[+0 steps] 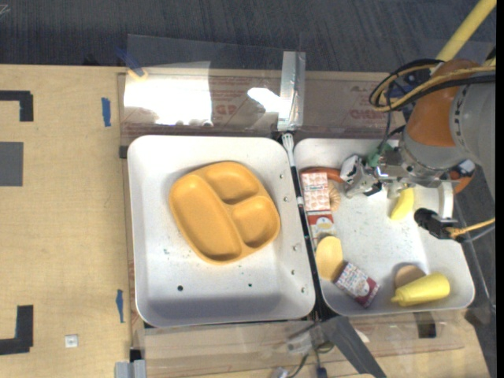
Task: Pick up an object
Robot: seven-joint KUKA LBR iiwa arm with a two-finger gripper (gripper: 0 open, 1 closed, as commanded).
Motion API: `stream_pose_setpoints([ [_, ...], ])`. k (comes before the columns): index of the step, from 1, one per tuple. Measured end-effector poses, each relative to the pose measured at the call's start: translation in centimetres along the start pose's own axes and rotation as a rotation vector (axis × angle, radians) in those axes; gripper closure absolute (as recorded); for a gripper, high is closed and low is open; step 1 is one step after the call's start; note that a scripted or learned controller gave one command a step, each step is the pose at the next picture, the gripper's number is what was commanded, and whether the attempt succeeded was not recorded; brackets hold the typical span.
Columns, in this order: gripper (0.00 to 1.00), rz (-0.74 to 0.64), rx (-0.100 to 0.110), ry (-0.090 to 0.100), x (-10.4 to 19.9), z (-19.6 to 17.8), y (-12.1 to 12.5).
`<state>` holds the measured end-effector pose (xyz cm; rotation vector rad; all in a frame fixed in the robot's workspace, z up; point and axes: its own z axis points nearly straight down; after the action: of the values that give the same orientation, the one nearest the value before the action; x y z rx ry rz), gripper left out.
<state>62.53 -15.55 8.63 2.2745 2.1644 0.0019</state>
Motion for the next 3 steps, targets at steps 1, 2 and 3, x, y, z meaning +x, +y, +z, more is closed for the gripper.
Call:
stream_pose_setpoints([
  [1, 0.00, 0.006, -0.001, 0.001, 1.6, -0.1, -2.9],
  [2, 0.00, -0.239, -0.001, -0.002, 1.9, -0.8, -0.2],
  [3, 0.00, -0.093, 0.000, 0.002, 1.7, -0.1, -0.5],
])
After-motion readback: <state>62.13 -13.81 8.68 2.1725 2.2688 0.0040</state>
